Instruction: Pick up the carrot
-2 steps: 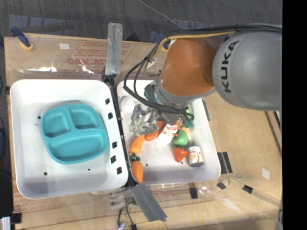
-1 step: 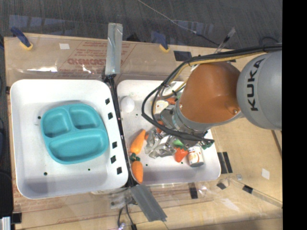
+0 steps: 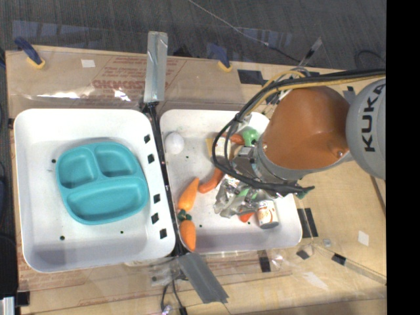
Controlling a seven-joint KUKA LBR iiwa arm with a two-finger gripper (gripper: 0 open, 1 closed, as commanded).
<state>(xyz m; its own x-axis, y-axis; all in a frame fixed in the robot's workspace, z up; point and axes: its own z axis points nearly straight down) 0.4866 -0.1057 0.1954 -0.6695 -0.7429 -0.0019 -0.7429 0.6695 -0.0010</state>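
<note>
Three orange carrot-like pieces lie in the right bin (image 3: 289,236). One carrot (image 3: 188,194) with a green stub rests by the bin's left wall. A second carrot (image 3: 187,235) lies in the front left corner. A smaller orange piece (image 3: 211,180) sits just right of the first. My gripper (image 3: 230,199), silver and pointing down, hangs low over the bin floor right of the first carrot and below the small orange piece. The orange wrist band (image 3: 305,130) hides much of the bin's right half. Nothing orange shows inside the gripper.
A teal divided plate (image 3: 102,181) lies in the left bin (image 3: 33,241). In the right bin there is a white ball (image 3: 174,142) at the back left, a green item (image 3: 249,136) under the cables, and a small can (image 3: 266,215) beside the gripper.
</note>
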